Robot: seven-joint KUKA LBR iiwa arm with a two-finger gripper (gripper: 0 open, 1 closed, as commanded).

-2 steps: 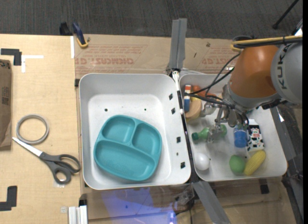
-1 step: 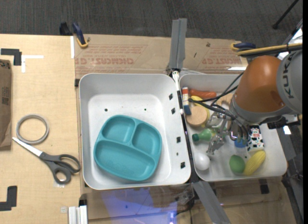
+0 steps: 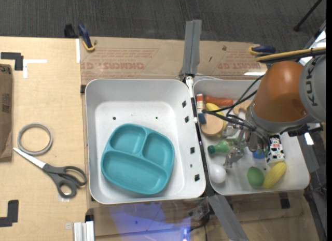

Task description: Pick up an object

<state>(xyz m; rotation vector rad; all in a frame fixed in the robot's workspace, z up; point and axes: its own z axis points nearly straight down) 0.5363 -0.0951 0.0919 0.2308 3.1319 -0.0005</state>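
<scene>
Over the crowded right bin (image 3: 298,183), tool (image 3: 236,154) hemmed by toys, left bin (image 3: 135,92) roomier.

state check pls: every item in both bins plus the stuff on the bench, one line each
teal divided plate: flat in the left bin, compartments bare
left bin: holds the plate
right bin: crowded with small items
gripper: down among the items, grasp unclear
white egg: lying loose
green ball: loose, beside the corn
corn: lying tilted
scissors: shut, on the bench
tape roll: lying flat
</scene>
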